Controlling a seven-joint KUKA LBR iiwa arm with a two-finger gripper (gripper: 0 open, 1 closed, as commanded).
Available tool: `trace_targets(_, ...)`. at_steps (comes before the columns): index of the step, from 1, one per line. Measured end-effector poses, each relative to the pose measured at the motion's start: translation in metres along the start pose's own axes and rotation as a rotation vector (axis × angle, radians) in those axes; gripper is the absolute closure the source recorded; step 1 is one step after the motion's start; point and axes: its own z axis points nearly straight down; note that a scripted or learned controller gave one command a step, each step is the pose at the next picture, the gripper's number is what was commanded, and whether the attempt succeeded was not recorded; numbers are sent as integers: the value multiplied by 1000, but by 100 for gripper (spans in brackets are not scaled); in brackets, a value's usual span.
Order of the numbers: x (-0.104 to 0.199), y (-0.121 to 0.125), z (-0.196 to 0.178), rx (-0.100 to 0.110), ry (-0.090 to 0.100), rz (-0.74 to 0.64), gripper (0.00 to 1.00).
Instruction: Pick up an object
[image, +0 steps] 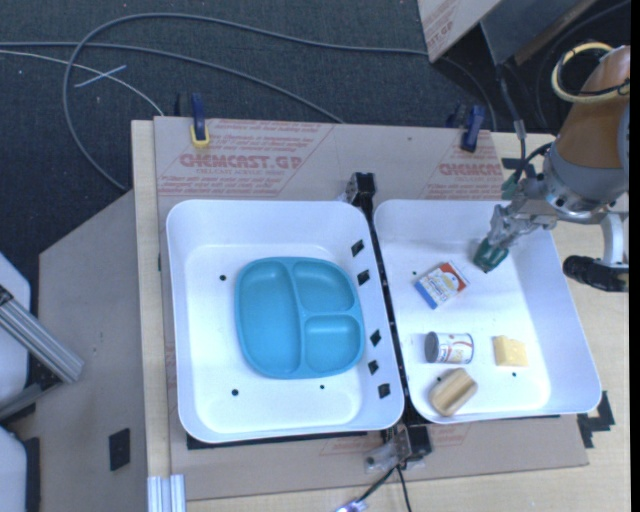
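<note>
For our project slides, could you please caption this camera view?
KUKA arm's claw over the right bin near a small box, can and two blocks; blue tray in the left bin.

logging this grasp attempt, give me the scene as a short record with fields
left bin: blue divided plate
right bin: small blue and orange box, small can on its side, yellow block, tan block
gripper: over the right bin's far part, right of the box, nothing seen between its fingers
arm: enters from the right
</note>
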Motion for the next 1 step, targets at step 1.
trace_targets(1,-4,-8,-55,0,-1,2,100)
